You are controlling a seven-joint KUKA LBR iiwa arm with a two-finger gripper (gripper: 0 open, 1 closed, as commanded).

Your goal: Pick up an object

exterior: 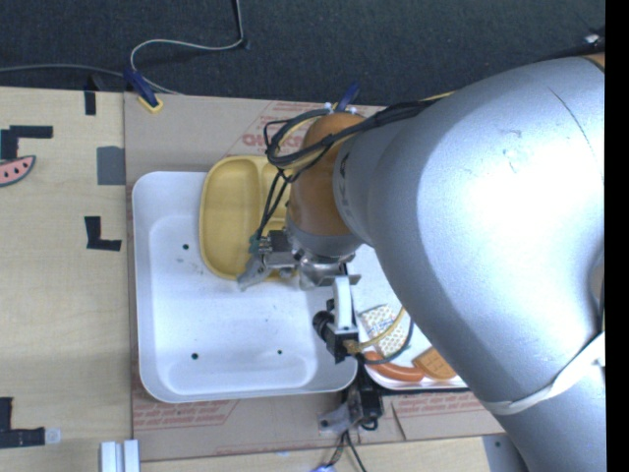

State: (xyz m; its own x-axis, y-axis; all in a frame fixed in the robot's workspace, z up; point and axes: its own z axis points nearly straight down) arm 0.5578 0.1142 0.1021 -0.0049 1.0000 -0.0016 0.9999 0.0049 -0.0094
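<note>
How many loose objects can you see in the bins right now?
2: a yellow bowl at the left bin's top edge, an orange item in the right bin. The arm may hide more.

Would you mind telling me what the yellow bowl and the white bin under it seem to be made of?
The yellow bowl looks like moulded plastic: even colour, soft matte sheen, smooth rolled rim. The white bin also seems plastic, glossy, with rounded corners and dull highlights, though coated metal cannot be excluded.

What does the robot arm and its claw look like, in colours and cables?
The arm is a thick, rounded, smooth grey body with an orange band above the wrist. Black cables loop over the band. The claw is small, of grey metal.
</note>
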